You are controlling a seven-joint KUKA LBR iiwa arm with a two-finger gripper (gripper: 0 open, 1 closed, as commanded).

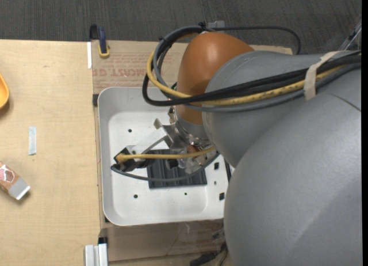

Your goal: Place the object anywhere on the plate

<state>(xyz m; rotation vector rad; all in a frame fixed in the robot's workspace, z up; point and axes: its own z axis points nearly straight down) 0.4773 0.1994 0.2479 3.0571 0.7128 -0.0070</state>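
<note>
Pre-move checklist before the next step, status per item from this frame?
1. Gripper position: ok, low inside the white bin.
2. Finger state: cannot tell, wrist hardware and cables cover them.
3. Object in grasp: cannot tell, nothing visible between the fingers.
4. Dark flat item under the gripper: cannot tell whether it is the plate or the object.
5. Cable clearance: not ok, the yellow and black cables sag into the bin beside the gripper.
6. Bin floor view: not ok, the arm hides the bin's right part.
</note>
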